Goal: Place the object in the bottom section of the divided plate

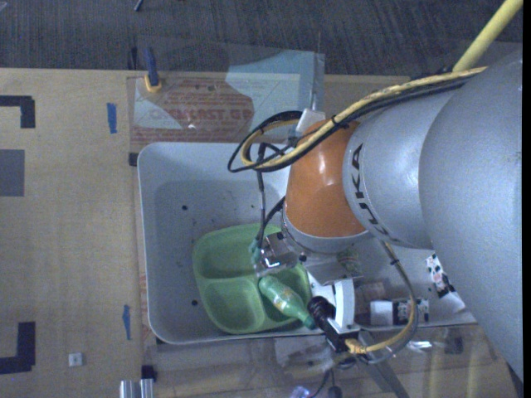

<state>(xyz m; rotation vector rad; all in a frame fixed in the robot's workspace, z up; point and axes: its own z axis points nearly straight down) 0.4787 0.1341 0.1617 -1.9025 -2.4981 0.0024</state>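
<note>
A green divided plate [226, 279] lies in the white bin [166, 222], toward its near right part. A green bottle-shaped object [282, 298] with a dark cap lies tilted across the plate's right side, its cap end reaching past the plate's rim. The gripper [268, 256] hangs below the orange wrist band, just above the plate's right portion and next to the object's upper end. The arm's bulk hides the plate's right edge and part of the object.
The large grey arm [448, 172] covers the right half of the view, with black and yellow cables [265, 143] looping over the bin. A cardboard sheet [199, 110] lies behind the bin. Small items [386, 309] sit under the arm at lower right.
</note>
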